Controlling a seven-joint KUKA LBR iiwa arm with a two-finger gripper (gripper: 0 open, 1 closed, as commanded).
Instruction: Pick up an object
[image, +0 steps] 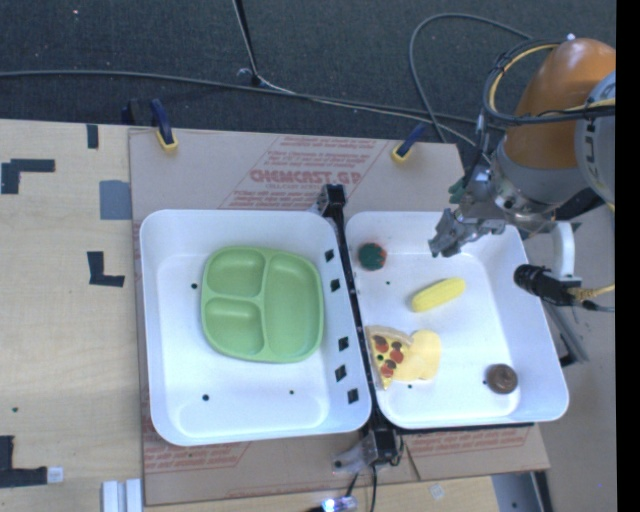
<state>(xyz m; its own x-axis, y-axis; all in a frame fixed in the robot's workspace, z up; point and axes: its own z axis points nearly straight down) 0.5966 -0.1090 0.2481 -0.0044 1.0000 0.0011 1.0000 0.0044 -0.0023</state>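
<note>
Nearest in the right bin (540, 400) lies a small round brown object (501, 378), with a flat pizza slice (402, 356) by the divider. Farther back rests a bumpy yellow corn cob (438, 294), then a dark green ball (372, 256). The tool (447, 241) hangs above the corn's far side; whether it is wide or narrow I cannot tell. The left bin (160, 330) holds a smooth green compartment plate (263, 304).

Two white bins (160, 330); pale green divided plate (263, 304); yellow corn cob (438, 294); yellow pizza slice (402, 356) dotted with red; dark green ball (373, 256); brown round piece (501, 378); light wood tabletop (60, 330) with dark tape marks; red-printed cardboard (290, 170).
</note>
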